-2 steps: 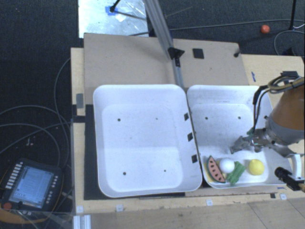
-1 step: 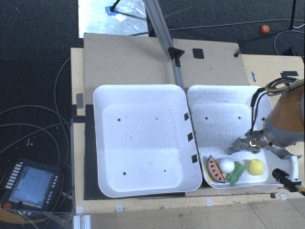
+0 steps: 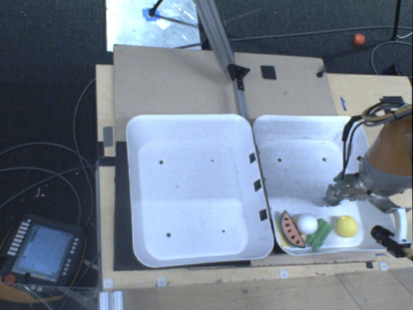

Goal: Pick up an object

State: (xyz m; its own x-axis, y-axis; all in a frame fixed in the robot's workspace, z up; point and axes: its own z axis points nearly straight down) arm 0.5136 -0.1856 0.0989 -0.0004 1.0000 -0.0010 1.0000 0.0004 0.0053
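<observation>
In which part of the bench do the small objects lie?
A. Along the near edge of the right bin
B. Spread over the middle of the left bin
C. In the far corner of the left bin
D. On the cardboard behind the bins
A: the watermelon slice, white ball, green piece and lemon sit in a row along the near edge of the right bin.

A brown board lay on the bench at the far side, behind the two white bins. A handheld control screen sat on the dark floor at the near left, among loose cables. A small orange ball rested on the floor at the far right.
</observation>
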